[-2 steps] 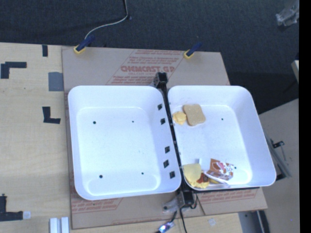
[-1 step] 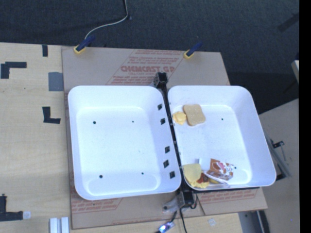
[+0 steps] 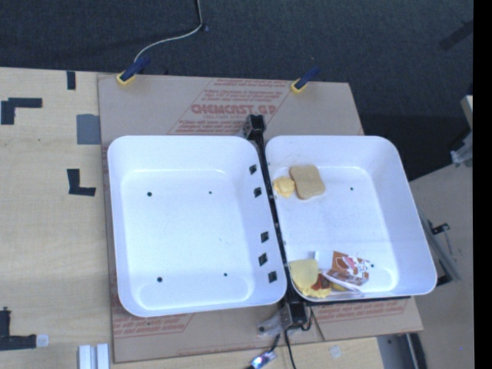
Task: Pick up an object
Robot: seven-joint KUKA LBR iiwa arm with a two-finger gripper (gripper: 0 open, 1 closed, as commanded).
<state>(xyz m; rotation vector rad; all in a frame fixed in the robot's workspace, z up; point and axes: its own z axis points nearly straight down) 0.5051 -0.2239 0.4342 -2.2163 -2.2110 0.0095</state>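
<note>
The right bin (image 3: 384,160) holds a tan bread-like piece (image 3: 307,181) with a small yellow item (image 3: 284,187) touching its left side, near the bin's far left. At the bin's front lie a yellow piece (image 3: 304,274) and a red and white packet (image 3: 347,270), close together.
The left bin (image 3: 184,148) sits beside the right one, joined along a black clipped seam (image 3: 265,206). Both rest on a brown cardboard sheet (image 3: 231,106) held by two blue and yellow clamps at the back. A cable runs across the dark floor behind.
</note>
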